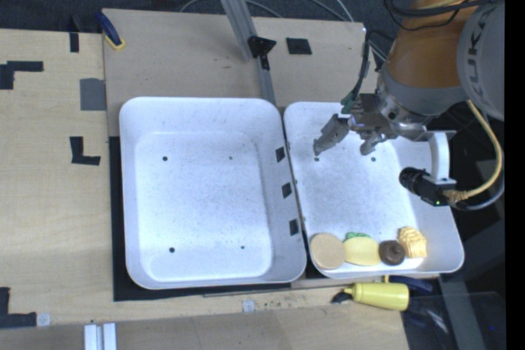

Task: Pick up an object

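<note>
My gripper hangs over the upper part of the right bin, its two fingers spread apart and nothing between them. Several small objects lie in a row along that bin's near edge, well below the gripper: a tan round disc, a green piece partly hidden behind a yellow oval, a dark brown ring and a yellow ridged block.
The left bin lies beside the right one. A yellow tube with a black tip rests on the bench just in front of the right bin. A grey metal post slants up behind the bins. Cables trail near the arm.
</note>
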Controlling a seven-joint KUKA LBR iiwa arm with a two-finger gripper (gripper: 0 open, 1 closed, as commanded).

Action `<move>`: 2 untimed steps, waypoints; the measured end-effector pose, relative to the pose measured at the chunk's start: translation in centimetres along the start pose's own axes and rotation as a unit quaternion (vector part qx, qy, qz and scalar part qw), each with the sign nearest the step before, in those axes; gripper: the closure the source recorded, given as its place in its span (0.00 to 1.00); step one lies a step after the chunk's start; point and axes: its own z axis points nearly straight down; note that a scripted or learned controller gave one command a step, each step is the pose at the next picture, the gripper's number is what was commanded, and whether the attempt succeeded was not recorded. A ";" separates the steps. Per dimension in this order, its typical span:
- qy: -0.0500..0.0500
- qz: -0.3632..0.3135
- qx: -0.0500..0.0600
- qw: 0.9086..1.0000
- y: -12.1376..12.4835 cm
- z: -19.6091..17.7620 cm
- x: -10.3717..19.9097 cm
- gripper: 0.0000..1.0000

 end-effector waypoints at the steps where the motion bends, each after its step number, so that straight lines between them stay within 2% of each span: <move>1: -0.001 0.004 0.004 1.000 -1.0 4.8 -2.0 0.00; 2: -0.001 0.003 0.003 1.000 -2.2 7.4 -2.8 0.00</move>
